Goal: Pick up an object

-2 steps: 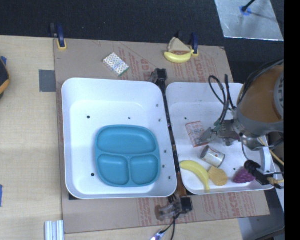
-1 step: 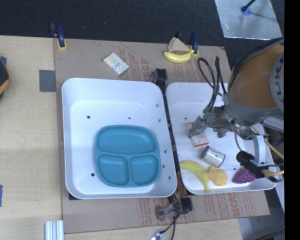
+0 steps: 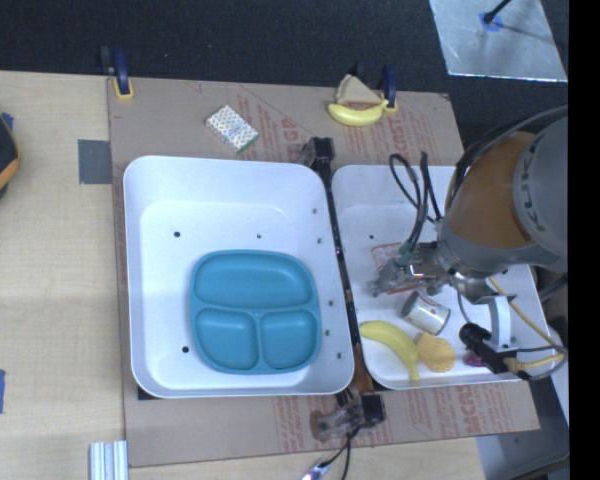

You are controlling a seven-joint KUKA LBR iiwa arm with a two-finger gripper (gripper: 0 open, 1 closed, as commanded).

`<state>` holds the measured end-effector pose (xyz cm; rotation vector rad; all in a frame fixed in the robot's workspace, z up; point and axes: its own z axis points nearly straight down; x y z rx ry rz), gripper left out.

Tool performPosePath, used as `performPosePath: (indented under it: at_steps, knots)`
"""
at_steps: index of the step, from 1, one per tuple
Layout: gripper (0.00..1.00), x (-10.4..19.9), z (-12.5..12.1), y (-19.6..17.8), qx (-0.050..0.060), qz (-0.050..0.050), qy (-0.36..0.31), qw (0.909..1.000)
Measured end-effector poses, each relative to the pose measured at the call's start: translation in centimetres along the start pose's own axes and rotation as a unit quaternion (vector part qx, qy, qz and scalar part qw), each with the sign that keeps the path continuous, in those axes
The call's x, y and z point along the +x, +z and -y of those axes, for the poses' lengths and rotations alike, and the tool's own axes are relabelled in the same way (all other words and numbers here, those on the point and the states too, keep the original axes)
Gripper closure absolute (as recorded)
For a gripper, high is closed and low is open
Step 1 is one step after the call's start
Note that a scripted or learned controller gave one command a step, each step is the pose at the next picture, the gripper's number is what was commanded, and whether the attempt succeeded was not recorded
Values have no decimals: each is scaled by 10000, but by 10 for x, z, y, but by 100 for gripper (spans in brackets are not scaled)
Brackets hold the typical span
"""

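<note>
My gripper (image 3: 388,282) hangs low over the middle of the right bin (image 3: 365,193), reaching in from the right. Right beneath it is a reddish, clear-wrapped item (image 3: 384,257). A small silver cylinder (image 3: 427,315) lies just right of the gripper, close to the wrist. Near the bin's front edge lie a yellow banana (image 3: 391,344) and, beside it, a yellow-orange lump (image 3: 438,354). The grey arm with its orange band (image 3: 490,203) covers the bin's right side.
The left bin (image 3: 150,198) holds a blue divided plate (image 3: 253,309). Behind the bins, on the cardboard, sit a second banana with a sandwich slice (image 3: 358,109) and a small patterned pad (image 3: 231,127). Black cable loops (image 3: 411,183) hang over the right bin's back.
</note>
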<state>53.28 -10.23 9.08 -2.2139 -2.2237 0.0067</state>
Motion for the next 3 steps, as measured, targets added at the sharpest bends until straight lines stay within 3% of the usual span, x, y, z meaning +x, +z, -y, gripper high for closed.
performPosePath:
  at_steps: [1, 2, 3]
  knots:
    - [0, 3, -14, -1, -17, 1, -2, 10000]
    - [100, 2, -14, -11, -9, 5, -15, 10000]
    - [100, 70, 0, -101, -17, -8, -2, 10000]
